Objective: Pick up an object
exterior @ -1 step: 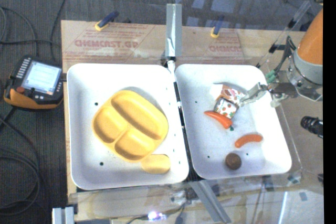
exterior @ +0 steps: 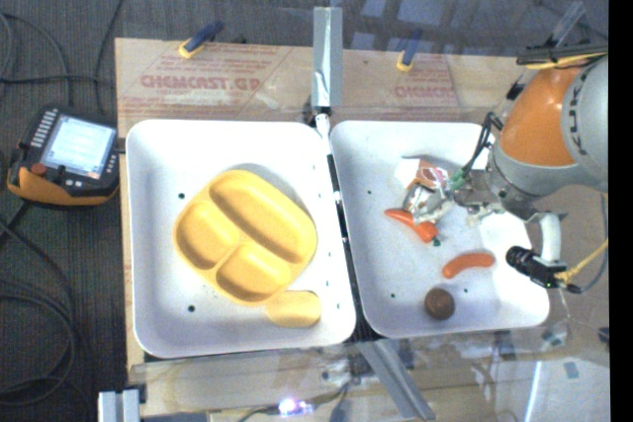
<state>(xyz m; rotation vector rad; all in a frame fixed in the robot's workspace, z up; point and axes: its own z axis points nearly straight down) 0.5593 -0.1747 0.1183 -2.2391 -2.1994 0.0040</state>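
Carrot (exterior: 412, 223): I see it lying in the right bin (exterior: 376, 296), toward that bin's middle, its upper end right at the gripper's tip.
Gripper (exterior: 431, 198): over the carrot in the right bin; I cannot tell whether it grips anything.
Sausage (exterior: 467, 263): below and right of the carrot, apart from it.
Brown ball (exterior: 440, 302): near the right bin's front wall, below the sausage.
Yellow tray (exterior: 247, 234): in the left bin (exterior: 148, 311), well left of the carrot.
Pendant (exterior: 69, 156): on the floor, left of the left bin.
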